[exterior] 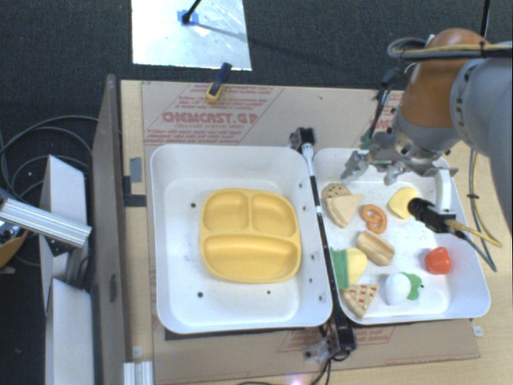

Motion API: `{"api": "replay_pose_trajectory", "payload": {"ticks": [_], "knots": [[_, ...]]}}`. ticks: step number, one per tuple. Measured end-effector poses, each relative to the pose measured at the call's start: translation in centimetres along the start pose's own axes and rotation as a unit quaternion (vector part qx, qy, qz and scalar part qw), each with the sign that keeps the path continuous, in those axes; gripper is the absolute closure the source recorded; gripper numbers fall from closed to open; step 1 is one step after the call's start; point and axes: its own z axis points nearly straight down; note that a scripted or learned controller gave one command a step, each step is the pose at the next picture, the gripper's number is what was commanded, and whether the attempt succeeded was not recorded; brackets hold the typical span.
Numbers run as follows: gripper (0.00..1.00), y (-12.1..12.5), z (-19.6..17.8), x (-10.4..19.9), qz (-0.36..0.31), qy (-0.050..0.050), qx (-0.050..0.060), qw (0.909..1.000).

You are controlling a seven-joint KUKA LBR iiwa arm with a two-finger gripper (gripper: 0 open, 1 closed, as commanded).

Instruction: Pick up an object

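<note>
The pincer [377, 165] hangs spread wide, holding nothing, over the far end of the right bin [473, 299]. Nearest below it lies the sandwich wedge [343, 207], at the bin's far-left. It looks like light, rigid, smooth toy plastic, likely slippery; best pinched across its flat sides. The pretzel [373, 216] sits just beside.

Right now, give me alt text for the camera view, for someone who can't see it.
A grey robot arm's gripper hovers over the far end of the right bin, which holds toy food such as a pretzel and tomato. The left bin holds a yellow divided plate.
</note>
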Motion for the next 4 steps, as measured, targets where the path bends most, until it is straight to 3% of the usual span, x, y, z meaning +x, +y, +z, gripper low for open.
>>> {"api": "replay_pose_trajectory", "payload": {"ticks": [1,2,3,4], "knots": [[0.0,0.6,8.3,-2.4,-0.002,0.0,0.002,1.0],[0.0,5.0,1.3,-2.7,-0.004,0.0,-0.005,1.0],[0.0,1.2,10.0,-3.1,-0.001,0.002,-0.003,1.0],[0.0,5.0,4.0,-5.2,-0.004,0.0,-0.004,1.0]]}}
